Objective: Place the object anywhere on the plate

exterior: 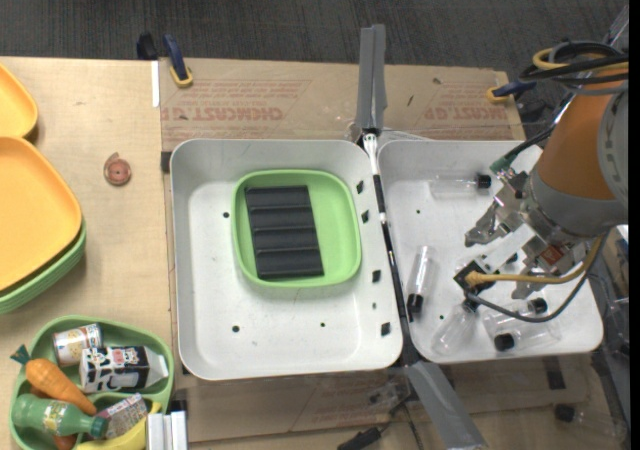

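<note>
Reaching in from the right, the grey arm (585, 163) hangs low over the right bin (440, 173), so the task looks barely begun — nothing has reached the plate yet. The left bin (200, 268) holds that green plate (345, 228), and on it lies only a dark ridged block (284, 231), with no clear item beside it. The gripper (490, 253) sits among cables just above the right bin's floor; whether it is wide or narrow I cannot tell, and nothing shows between its tips. Small clear tubes with dark caps are scattered below it — one pen-like tube (418, 278) lies near the bin's left wall. Picking one up and carrying it left across the divider is all still to do.
</note>
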`<state>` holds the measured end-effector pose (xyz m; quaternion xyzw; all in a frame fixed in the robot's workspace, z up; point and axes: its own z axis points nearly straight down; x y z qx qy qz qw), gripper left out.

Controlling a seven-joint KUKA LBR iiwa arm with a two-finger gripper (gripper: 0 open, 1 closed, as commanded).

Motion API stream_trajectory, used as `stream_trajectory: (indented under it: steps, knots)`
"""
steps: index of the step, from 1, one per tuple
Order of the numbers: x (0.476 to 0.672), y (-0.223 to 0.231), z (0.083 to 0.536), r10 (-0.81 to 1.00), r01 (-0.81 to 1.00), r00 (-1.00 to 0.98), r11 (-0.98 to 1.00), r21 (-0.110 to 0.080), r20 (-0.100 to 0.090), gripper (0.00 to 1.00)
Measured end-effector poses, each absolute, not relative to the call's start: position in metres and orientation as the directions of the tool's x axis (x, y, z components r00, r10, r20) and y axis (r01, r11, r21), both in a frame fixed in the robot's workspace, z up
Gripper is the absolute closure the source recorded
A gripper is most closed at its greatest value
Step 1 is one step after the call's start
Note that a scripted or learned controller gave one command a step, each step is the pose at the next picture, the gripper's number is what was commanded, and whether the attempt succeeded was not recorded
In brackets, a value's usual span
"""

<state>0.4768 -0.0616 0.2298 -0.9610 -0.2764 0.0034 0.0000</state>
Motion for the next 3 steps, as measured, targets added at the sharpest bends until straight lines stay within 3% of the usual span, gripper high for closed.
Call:
stream_trajectory:
  steps: [1,2,3]
  knots:
    - [0.478,-0.018,0.231,0.216,0.216,0.976,-0.976,0.001,-0.005,0.0]
    - [0.486,-0.065,0.223,0.215,0.215,0.977,-0.977,0.0,-0.007,0.0]
    - [0.476,-0.137,0.194,0.198,0.198,0.98,-0.98,-0.003,-0.007,0.0]
